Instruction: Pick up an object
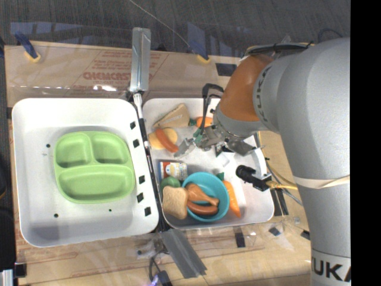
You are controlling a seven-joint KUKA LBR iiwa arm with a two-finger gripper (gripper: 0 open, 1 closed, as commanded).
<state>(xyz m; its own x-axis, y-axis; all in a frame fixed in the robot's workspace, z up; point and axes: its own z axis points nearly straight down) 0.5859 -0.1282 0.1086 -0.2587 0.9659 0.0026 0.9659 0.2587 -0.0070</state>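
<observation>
Arm (309,130) over right bin (262,210); blue bowl (205,196) holds sausage (202,208); claw (196,140) state unclear.

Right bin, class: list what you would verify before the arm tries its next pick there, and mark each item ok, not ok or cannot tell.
1. Tool is over the right bin: ok.
2. Something is held in the tool: cannot tell.
3. Orange food piece beside the tool is uncovered: ok.
4. Blue bowl with food inside stands apart from the tool: ok.
5. Green divided plate lies flat in the left bin: ok.
</observation>
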